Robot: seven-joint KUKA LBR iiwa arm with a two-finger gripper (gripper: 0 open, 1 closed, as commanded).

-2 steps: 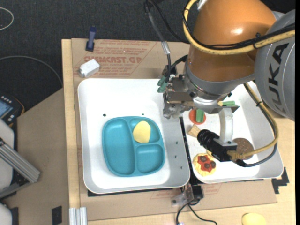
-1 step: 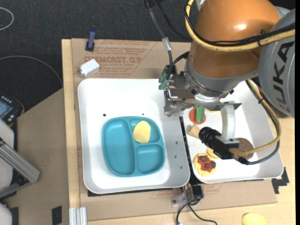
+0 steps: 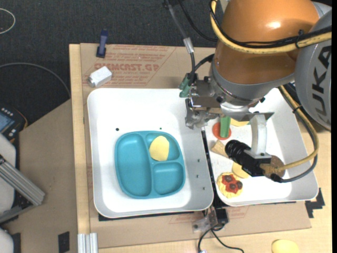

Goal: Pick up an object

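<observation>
The left bin (image 3: 100, 141) has bare floor along its top and left rim. A blue tray (image 3: 134, 167) lies mid-bin, with a yellow lump (image 3: 159, 147) in its upper right compartment. The right bin (image 3: 295, 157) is crowded under the arm (image 3: 258, 36); a toy pizza (image 3: 230, 183) lies near its front edge. Red print on the cardboard (image 3: 137, 62) partly reads "MCAST". The claw (image 3: 196, 112) hangs above the rims between the bins; I cannot tell whether it is spread or closed.
</observation>
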